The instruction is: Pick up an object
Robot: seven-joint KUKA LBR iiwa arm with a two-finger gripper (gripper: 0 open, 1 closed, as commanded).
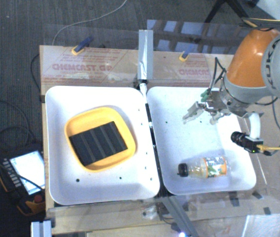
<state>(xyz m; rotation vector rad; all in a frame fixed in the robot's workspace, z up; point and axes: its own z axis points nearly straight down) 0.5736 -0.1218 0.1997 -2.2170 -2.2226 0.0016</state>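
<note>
White plastic bins are sitting side by side on the bench; using the right bin (238, 181) as landmark. A clear bottle (205, 167) w/ black cap and orange-green label is lying on its side inside that bin, near its front wall, cap pointing toward the divider between bins. The gripper (202, 113) is hanging over the bin's back half, well apart from the bottle and nearer the back wall; its fingers (191, 113) are standing spread apart, nothing btwn them. The grey arm w/ orange band (251, 58) is reaching in over the bin's far right corner. Left of this bin, the left bin (60, 102) is holding a yellow tray (75, 125) w/ a dark ribbed slab (98, 143) lying in it.
</note>
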